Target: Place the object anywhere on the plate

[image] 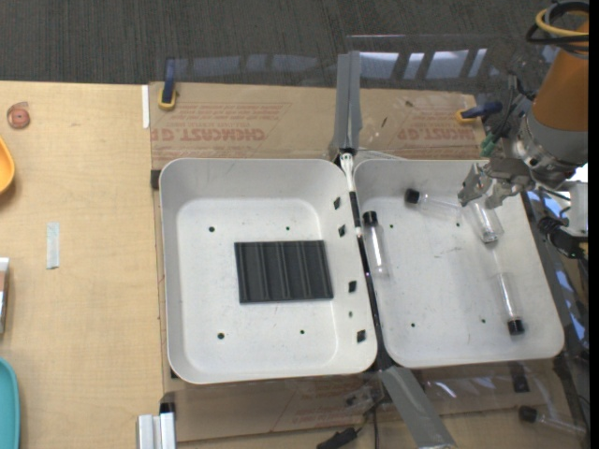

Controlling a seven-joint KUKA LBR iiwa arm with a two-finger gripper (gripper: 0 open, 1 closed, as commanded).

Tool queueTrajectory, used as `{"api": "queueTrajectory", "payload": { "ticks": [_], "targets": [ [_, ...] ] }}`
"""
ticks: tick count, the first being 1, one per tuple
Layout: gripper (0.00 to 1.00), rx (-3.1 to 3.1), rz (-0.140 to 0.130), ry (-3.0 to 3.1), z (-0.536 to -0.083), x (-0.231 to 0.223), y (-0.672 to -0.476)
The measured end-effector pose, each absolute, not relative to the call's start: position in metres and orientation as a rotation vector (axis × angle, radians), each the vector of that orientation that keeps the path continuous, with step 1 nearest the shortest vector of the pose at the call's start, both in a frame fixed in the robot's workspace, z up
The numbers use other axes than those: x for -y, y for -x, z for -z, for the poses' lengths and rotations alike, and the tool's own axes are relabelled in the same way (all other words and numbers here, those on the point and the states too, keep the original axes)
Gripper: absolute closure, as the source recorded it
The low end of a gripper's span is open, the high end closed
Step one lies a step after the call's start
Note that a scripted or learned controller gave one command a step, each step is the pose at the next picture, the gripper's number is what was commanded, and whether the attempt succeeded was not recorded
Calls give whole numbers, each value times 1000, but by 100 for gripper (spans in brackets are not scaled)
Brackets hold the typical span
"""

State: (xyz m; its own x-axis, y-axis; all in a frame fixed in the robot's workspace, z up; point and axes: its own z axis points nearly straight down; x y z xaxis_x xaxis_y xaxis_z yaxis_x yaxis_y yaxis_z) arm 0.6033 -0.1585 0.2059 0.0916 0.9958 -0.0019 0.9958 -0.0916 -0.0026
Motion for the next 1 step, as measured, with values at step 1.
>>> {"api": "queueTrajectory", "payload": {
  "ticks": [1],
  "targets": [
    [100, 2038, -4, 2391, -233, 72, -605]
  ]
}}
